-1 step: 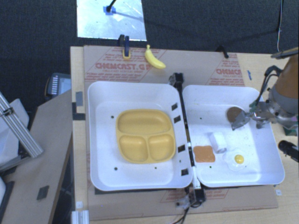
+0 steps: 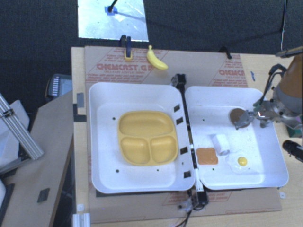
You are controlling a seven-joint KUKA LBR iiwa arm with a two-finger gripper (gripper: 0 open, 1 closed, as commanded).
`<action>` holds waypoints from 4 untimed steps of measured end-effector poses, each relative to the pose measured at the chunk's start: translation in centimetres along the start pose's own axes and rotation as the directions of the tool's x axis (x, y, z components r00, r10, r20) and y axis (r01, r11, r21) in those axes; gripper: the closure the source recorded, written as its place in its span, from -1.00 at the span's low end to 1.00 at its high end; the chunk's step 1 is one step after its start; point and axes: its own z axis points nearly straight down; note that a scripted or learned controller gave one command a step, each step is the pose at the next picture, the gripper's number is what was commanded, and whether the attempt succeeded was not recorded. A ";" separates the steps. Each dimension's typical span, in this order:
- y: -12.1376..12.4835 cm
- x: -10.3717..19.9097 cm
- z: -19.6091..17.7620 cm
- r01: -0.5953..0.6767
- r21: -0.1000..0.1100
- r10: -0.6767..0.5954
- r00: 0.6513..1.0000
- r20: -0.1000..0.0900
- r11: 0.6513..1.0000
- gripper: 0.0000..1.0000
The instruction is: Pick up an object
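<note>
In the right bin (image 2: 270, 174) lie a round brown piece (image 2: 235, 114), a small white cylinder (image 2: 220, 143), an orange square slice (image 2: 207, 156) and a toy fried egg (image 2: 241, 162). My gripper (image 2: 247, 120) reaches in from the right and sits low at the brown piece's right edge, touching or overlapping it. The arm's grey wrist with its orange band (image 2: 289, 86) hangs over the bin's right rim. The white cylinder, the orange slice and the egg lie apart from the gripper, nearer the front.
The left bin (image 2: 102, 126) holds a yellow divided plate (image 2: 145, 137). A toy banana (image 2: 156, 59) and a yellow-blue clamp (image 2: 128, 48) sit on the cardboard behind the bins. A black divider (image 2: 185, 126) runs between the bins.
</note>
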 end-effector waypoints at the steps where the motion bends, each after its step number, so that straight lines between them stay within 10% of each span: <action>1: 0.3 -0.7 5.9 -0.002 0.002 0.002 1.000 0.000 1.000 -1.00; 2: 0.4 -0.7 10.2 -0.003 0.000 0.003 1.000 0.001 1.000 -1.00; 3: 0.5 -0.7 8.9 -0.003 -0.003 0.003 1.000 0.002 1.000 1.00; 4: 0.4 0.3 3.7 0.001 -0.005 -0.001 1.000 0.001 1.000 1.00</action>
